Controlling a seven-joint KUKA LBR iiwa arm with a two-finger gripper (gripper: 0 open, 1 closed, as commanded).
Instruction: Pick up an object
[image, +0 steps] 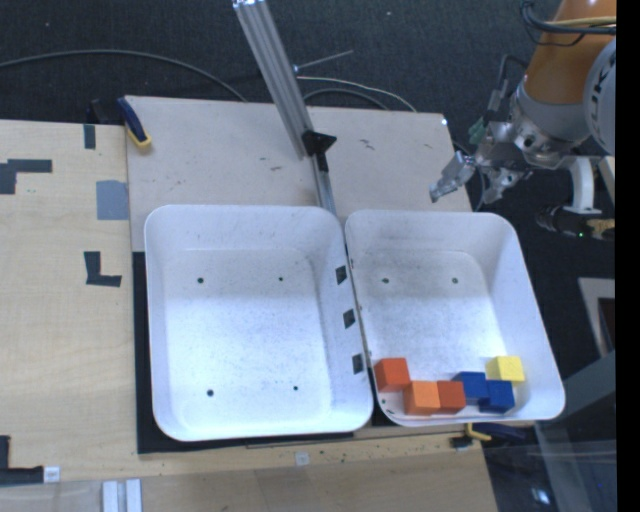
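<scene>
Five blocks sit jammed together against the right bin's near wall, gripper hangs open and empty above its far rim, so fingers likely straddle two blocks or clip the wall on descent.

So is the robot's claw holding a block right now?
Gripper: open, holding nothing, up above the far edge of the right bin; the blocks lie in the bin.
</scene>
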